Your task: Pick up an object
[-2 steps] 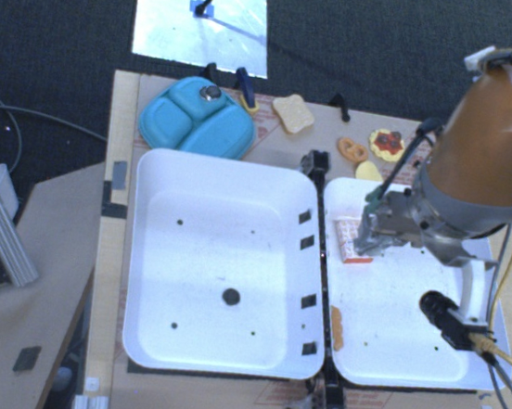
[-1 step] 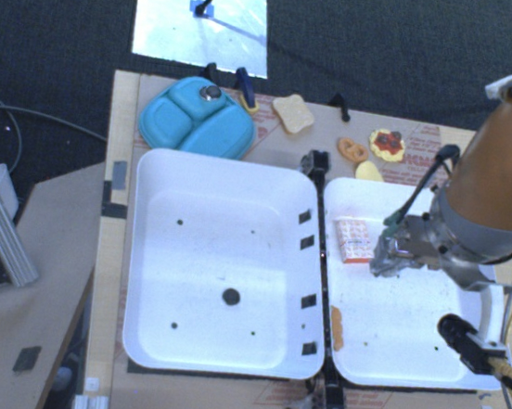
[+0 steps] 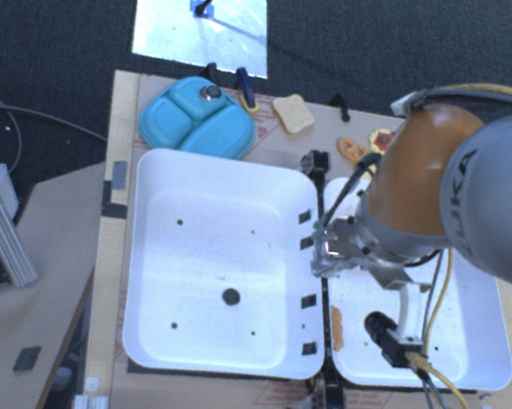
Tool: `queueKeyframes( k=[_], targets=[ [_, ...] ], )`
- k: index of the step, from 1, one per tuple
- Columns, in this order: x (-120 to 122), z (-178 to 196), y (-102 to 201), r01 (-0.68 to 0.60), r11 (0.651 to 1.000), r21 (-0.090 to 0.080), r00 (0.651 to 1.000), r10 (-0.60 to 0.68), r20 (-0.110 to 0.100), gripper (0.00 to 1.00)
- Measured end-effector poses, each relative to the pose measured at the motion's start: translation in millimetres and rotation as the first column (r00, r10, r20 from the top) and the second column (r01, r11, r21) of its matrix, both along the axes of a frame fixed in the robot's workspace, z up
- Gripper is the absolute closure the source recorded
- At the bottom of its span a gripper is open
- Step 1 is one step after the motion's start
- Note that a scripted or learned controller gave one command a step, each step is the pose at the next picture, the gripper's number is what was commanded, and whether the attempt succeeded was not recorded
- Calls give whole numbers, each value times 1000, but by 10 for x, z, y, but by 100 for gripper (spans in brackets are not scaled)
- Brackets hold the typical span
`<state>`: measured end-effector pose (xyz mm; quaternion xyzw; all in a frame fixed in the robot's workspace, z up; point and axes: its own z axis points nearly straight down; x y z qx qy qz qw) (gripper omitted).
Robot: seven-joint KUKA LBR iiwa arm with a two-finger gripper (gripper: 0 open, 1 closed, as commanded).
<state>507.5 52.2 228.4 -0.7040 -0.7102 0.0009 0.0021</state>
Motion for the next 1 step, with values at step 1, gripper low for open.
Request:
queueKeyframes(
  k=[1],
  targets=[
    [-64, 1474, -257, 6, 1000, 0, 1000, -6, 24, 100]
  ],
)
